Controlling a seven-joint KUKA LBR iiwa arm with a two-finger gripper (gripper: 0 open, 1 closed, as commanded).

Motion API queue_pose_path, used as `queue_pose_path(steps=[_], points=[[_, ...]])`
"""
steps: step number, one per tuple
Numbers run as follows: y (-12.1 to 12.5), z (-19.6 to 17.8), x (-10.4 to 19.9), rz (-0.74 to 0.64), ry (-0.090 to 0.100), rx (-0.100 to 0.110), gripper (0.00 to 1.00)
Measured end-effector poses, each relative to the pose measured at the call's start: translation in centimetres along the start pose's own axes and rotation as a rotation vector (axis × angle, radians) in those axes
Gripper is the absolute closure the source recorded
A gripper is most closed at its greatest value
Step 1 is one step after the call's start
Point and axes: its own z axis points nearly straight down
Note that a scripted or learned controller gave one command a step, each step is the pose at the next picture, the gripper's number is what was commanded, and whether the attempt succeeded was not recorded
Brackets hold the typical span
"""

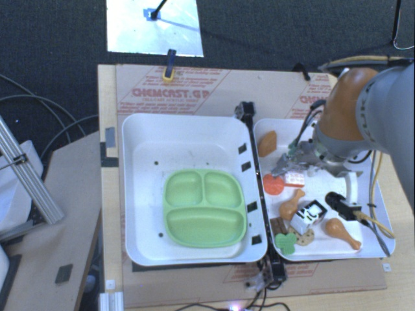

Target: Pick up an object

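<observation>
My gripper (290,166) is low in the right bin (382,220), near its left middle. Directly below it in the view lie a pink-and-white striped piece (295,177) and a red toy piece (273,186). A tan bread-like piece (267,142) lies just up and left of the gripper. Further forward are an orange drumstick (292,203), a white-and-black cube (310,214), a second drumstick (342,232), a green piece (286,241) and a brown cookie (305,236). I see nothing held.
The left bin (139,173) holds a green divided plate (205,207). A black divider (254,173) runs between the bins. The grey and orange arm (363,112) covers the right bin's far right part. A dark brown piece (278,225) lies by the divider.
</observation>
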Motion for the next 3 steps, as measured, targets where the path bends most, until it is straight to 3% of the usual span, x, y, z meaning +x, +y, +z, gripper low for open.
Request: queue_pose_path(steps=[1, 2, 3], points=[[7.8, 1.6, -0.2, -0.012, -0.006, 0.018, 0.0], [2.0, 1.8, -2.7, 0.002, -0.002, -0.001, 0.0], [7.8, 1.8, -2.0, -0.012, -0.004, 0.014, 0.0]])
